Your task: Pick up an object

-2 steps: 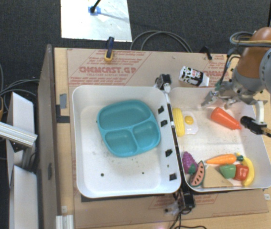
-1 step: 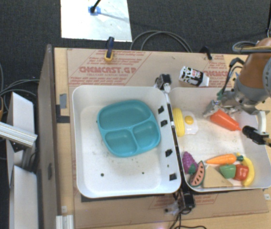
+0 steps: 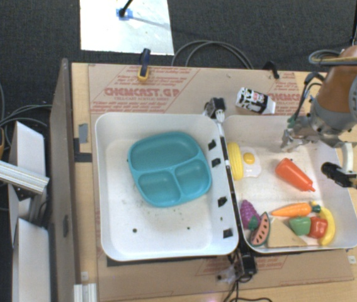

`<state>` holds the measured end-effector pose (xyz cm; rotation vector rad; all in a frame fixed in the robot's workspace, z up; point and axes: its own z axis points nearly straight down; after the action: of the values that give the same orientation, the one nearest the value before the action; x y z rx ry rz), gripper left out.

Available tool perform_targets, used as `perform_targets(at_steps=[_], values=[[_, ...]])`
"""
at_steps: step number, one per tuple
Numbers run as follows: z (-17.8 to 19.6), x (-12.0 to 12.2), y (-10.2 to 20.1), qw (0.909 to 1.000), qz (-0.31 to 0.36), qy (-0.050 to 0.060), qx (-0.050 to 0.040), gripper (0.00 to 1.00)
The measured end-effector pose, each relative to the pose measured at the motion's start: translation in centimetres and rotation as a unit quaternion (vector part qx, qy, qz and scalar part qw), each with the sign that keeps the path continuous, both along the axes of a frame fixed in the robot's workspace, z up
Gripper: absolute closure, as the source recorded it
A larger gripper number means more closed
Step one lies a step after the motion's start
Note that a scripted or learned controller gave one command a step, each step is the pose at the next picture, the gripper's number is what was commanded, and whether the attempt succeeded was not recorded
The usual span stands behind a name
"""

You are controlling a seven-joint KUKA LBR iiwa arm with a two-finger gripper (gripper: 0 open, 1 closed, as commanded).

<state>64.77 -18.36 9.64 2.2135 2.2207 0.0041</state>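
My gripper hangs over the far part of the right bin, pointing down with nothing visible between its fingers. Just in front of it lies an orange cone-shaped toy. A fried egg and a yellow corn cob lie to its left by the divider. Near the front of that bin are a carrot, a purple grape bunch, a watermelon slice, a red and green pepper and a banana.
The left bin holds a teal sectioned plate. A black-and-white cow-print carton lies on the cardboard behind the right bin. Black clips line the divider between the bins. Cables run behind the bench.
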Motion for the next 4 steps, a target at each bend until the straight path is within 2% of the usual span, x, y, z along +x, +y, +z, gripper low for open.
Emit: perform_targets(at_steps=[1,2,3,4], values=[[7.3,-2.9,-0.5,1.0,-0.001,-0.001,-0.0001,1.0],[5.0,-11.8,-2.5,1.0,-0.004,0.006,0.0015,1.0],[5.0,-11.6,-0.5,1.0,0.001,0.003,0.0016,1.0],[0.9,-8.4,-2.3,1.0,0.001,0.002,0.0007,1.0]])
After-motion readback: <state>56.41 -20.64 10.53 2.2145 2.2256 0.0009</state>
